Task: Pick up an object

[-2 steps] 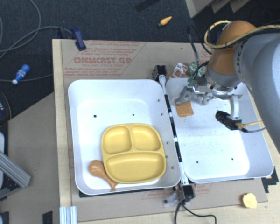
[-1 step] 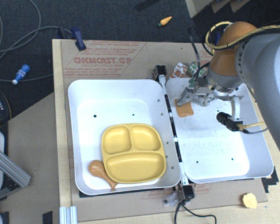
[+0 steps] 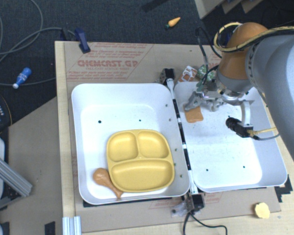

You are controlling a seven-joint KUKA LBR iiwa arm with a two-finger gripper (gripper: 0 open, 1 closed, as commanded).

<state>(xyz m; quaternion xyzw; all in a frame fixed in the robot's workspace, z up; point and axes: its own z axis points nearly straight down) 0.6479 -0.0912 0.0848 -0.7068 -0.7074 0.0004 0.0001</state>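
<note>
Left bin (image 3: 88, 99): holds a yellow divided tray (image 3: 138, 159) at about 6 o'clock, with an orange spoon-like piece (image 3: 106, 178) touching its 8 o'clock edge.
Right bin (image 3: 235, 173): holds a small tan flat piece (image 3: 194, 114) near the 10 o'clock corner, just beside the divider between the bins.
Arm: reaches in from 3 o'clock; orange band (image 3: 237, 48) sits above the wrist.
Hand (image 3: 206, 103): low over the right bin's 11 o'clock area, just at 2 o'clock of the tan piece; whether it is spread or closed I cannot tell, and nothing is visibly held.
Step in hand (judgement): approach to the tan piece, task barely started.
Technique note: piece looks thin and flat, so centre over it, then descend until the tips nearly meet the bin floor before closing.
Risk: the nearby bin wall at 9 o'clock may block one side; the piece may slide rather than lift.
Surface (image 3: 112, 58): cardboard sheet under both bins.
</note>
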